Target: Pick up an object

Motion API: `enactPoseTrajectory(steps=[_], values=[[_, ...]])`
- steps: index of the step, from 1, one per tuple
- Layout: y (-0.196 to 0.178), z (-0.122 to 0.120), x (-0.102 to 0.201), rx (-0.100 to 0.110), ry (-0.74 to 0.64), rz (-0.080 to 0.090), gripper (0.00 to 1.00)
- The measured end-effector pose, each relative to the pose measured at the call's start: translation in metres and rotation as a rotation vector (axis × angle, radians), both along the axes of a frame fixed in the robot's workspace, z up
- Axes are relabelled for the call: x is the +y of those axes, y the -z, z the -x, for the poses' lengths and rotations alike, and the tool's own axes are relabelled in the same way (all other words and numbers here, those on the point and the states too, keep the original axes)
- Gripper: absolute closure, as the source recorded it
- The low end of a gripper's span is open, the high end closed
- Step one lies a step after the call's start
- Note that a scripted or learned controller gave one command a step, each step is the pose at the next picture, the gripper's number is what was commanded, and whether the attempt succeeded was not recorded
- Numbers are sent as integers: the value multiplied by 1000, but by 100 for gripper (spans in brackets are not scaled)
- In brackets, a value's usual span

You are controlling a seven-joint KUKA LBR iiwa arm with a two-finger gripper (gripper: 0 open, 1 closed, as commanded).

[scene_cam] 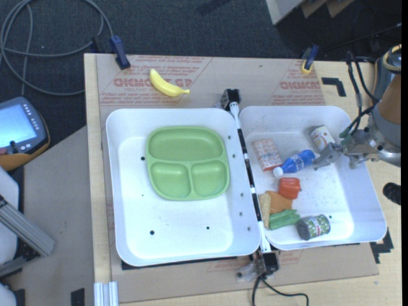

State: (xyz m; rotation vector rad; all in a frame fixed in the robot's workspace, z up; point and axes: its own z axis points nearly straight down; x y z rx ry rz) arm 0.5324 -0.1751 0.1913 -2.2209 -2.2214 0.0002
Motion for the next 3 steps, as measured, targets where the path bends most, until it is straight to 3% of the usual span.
enactPoseTrajectory(steps=[1,2,3], values=[[107,-24,63,1,-1,-1,0],[107,36,75,2,1,-1,0],[107,54,81,2,1,-2,0]])
